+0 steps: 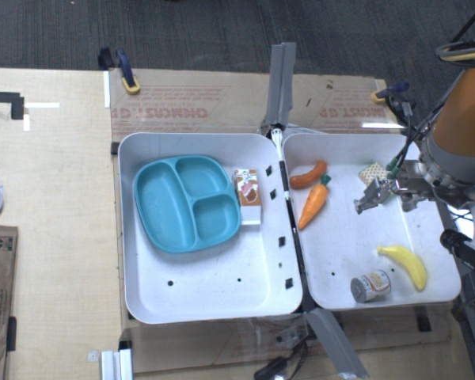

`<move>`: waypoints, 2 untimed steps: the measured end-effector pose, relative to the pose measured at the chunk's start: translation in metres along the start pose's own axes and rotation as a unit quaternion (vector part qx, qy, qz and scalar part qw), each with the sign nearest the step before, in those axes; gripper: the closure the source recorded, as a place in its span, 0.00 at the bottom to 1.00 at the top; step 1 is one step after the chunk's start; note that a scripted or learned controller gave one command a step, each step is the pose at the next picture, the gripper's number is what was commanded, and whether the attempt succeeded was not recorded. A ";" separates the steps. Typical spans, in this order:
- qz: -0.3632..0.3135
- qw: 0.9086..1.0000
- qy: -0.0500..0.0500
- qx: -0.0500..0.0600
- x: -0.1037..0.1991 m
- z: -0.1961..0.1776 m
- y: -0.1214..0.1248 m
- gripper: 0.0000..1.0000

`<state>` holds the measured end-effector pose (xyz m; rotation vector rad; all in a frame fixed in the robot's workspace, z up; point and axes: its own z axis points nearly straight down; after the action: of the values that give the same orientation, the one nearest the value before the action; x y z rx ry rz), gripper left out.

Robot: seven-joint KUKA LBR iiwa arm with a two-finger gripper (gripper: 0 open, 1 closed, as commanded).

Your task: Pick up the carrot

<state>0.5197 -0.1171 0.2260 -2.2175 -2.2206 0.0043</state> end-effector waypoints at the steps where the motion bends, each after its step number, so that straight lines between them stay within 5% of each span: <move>1: 0.026 1.000 0.000 -0.002 0.017 0.134 0.036 0.00; 2: 0.041 0.999 -0.003 0.015 0.016 0.137 0.095 0.00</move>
<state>0.6144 -0.1011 0.0885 -2.2940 -2.1167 0.0431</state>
